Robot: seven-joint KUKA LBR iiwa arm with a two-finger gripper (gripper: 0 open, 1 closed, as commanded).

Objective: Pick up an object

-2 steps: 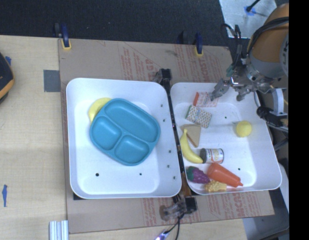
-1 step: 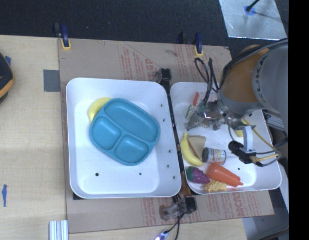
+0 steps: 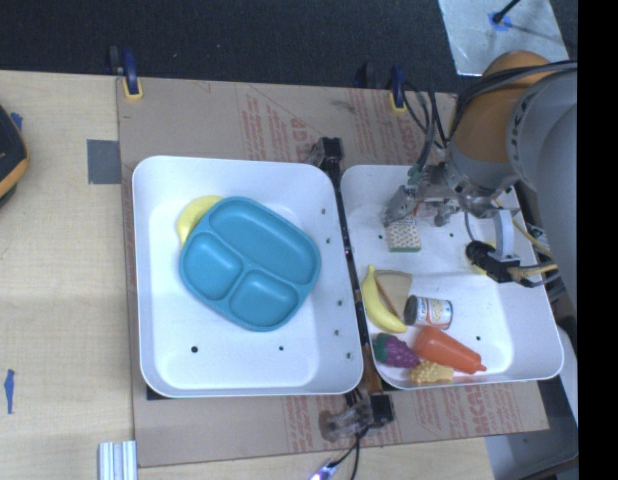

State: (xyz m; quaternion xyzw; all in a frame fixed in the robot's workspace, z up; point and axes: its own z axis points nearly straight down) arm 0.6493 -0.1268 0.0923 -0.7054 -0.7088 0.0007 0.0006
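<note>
Whether the jaws are spread or pressed together cannot be told from the camera view, because the gripper (image 3: 409, 208) is small and dark against the wrist hardware above the far part of the right bin (image 3: 529, 343). Just below it lies a small tan waffle-patterned block (image 3: 403, 235) on the bin floor; it sits close under the gripper, but contact cannot be made out, and nothing is visibly held. Nearer the front of the same bin are a banana (image 3: 380, 303) along the left wall, a tan bread slice (image 3: 395, 286) touching it, a small can (image 3: 429, 312) on its side just right of them, an orange carrot (image 3: 447, 351), a bunch of purple grapes (image 3: 392, 349) and a yellow corn piece (image 3: 431, 372). The left bin (image 3: 169, 368) holds a blue divided plate (image 3: 250, 263) lying over a yellow item (image 3: 194, 215). Both bins rest on a cardboard sheet (image 3: 239, 113).
</note>
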